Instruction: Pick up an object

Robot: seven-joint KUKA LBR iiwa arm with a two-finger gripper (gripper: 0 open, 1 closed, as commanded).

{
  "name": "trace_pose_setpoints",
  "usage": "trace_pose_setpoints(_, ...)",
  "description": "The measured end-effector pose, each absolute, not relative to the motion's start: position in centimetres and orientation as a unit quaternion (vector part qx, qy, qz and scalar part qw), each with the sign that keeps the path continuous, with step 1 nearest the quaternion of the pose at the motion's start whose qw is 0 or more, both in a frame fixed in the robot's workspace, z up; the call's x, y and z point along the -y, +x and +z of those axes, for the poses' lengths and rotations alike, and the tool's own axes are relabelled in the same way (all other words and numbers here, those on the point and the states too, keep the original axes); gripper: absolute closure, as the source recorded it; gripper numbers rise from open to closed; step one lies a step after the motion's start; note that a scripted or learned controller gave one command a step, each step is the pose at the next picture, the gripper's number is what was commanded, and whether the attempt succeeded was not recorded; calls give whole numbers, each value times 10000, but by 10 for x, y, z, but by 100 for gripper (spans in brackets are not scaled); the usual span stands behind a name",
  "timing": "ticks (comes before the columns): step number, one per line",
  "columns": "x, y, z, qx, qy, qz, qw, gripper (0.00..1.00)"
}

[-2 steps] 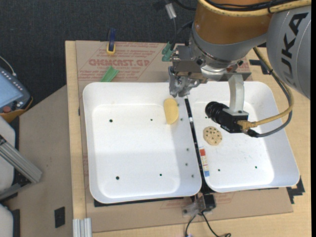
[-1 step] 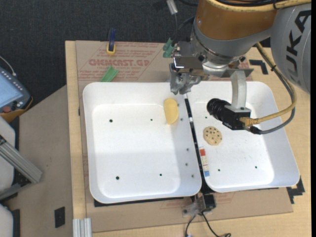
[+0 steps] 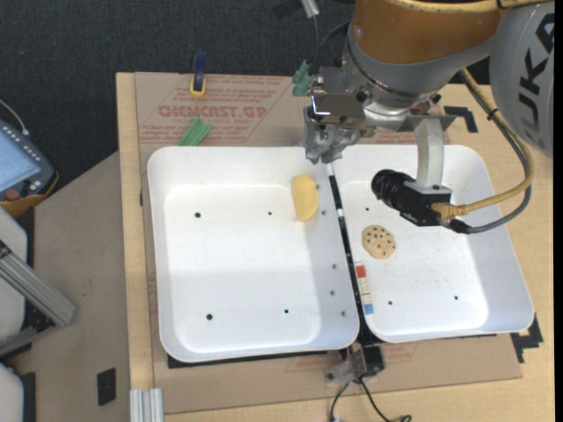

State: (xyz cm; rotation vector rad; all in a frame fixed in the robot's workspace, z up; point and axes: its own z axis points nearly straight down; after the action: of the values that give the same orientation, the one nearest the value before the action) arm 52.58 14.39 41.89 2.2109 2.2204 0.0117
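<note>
The end effector (image 3: pixel 324 150) hangs over the bins' far edge; whether it is apart or together, I cannot tell. A pale yellow oblong piece (image 3: pixel 304 199) lies in the left white bin (image 3: pixel 176 262), a speckled round cookie (image 3: pixel 379 241) in the right white bin (image 3: pixel 493 271).

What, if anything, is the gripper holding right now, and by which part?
Nothing shows between the fingers of the gripper; the yellow piece lies apart in the left bin.

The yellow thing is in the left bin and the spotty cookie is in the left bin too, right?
Not quite. The yellow thing does lie in the left bin, near its right wall, but the spotty cookie lies in the right bin. The camera view shows the divider between the bins running between them.
</note>
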Motion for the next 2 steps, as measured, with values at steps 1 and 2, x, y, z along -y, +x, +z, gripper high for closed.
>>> trace_pose_setpoints(1, -144, 526, 429, -7089, 7053, 46, 50, 100)
trace_pose_setpoints(2, -145, 527, 439, -7092, 7050, 52, 57, 100)
